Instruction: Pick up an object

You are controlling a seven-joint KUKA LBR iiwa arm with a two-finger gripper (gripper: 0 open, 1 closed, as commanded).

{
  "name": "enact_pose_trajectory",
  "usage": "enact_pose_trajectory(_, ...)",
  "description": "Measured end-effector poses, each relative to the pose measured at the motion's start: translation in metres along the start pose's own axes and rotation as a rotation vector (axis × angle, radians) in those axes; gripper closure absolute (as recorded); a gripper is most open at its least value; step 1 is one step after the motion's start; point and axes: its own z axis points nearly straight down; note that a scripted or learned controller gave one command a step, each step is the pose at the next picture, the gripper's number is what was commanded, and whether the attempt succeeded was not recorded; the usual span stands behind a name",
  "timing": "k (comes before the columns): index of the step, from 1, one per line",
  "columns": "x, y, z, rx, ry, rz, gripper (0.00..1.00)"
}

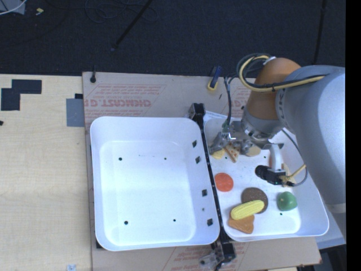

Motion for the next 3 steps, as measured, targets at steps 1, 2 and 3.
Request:
enact_pose_trajectory(1,0.058,0.0,-0.109,-0.007,0.002,-0.003,0.0)
enact_pose_trajectory(2,0.054,-0.002,-0.111,0.004,-0.001,-0.003,1.0)
enact_pose_trajectory(3,0.084,0.0,-0.188,-0.006,0.001,-0.001,1.0)
